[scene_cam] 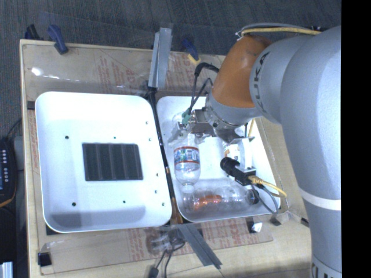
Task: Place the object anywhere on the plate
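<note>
Over the right bin point(264, 155) I see the arm point(272, 80) reaching in from the right, well apart from the dark plate point(112, 161) in the left bin point(52, 120). Just below the wrist stands 1 water bottle point(186, 162), its long axis running toward me; a clear bottle point(219, 199) lies crosswise beneath. Whether the gripper point(200, 123) holds anything, I cannot tell.

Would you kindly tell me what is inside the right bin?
The right bin holds two clear bottles: one labelled, one lying along the near wall. The arm covers its far part.
</note>
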Motion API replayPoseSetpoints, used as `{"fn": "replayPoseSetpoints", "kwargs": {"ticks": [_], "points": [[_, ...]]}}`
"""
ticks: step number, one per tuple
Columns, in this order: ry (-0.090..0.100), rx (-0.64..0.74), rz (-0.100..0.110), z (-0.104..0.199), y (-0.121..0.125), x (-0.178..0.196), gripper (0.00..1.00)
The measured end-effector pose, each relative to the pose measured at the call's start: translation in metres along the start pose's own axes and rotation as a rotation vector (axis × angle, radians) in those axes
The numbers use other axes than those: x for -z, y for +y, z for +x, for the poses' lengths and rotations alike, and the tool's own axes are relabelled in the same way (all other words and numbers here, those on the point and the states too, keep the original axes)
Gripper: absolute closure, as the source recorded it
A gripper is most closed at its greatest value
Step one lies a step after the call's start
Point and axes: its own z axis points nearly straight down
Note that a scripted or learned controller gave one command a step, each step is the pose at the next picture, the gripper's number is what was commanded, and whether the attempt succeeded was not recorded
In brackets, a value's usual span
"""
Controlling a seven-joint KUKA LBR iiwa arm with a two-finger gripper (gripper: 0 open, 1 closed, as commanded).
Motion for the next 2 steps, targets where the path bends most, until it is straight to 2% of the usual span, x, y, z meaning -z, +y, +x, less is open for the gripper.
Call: {"fn": "replayPoseSetpoints", "kwargs": {"ticks": [1, 2], "points": [[-0.002, 0.219, -0.006, 0.0579, -0.0433, 0.0698, 1.0], [-0.003, 0.219, -0.006, 0.0578, -0.0433, 0.0698, 0.0]]}}
